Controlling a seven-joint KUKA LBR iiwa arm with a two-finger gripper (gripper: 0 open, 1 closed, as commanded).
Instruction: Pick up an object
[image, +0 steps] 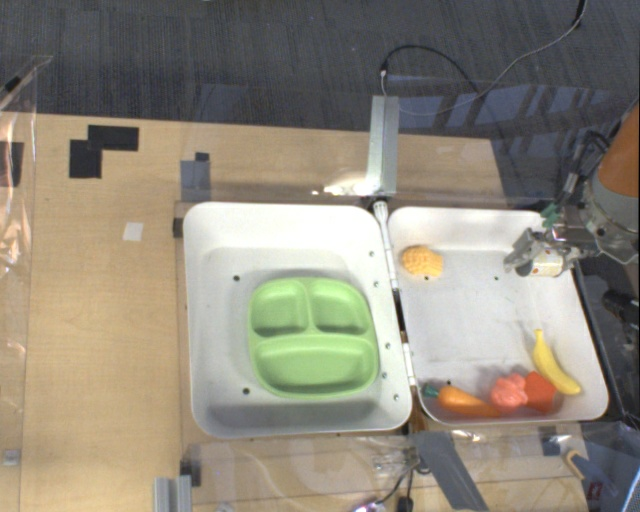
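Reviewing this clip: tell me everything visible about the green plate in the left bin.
The green plate is a light green, rounded-rectangle tray that looks like moulded plastic. It has three compartments: two smaller ones along the far side and one wide one along the near side, divided by raised ridges. It lies flat and right side up near the middle of the left bin, resting on the bin's floor. Nothing lies in its compartments, and nothing else touches it.

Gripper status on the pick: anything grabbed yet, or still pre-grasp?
Done: nothing lifted. The banana, the carrot, the pink and red items and the yellow textured ball all lie on the right bin floor. In hand: nothing visible at the gripper, which sits over that bin's upper right area, apart from every object. Left: choose an object, descend, grasp, lift. The green tray sits in the left bin.
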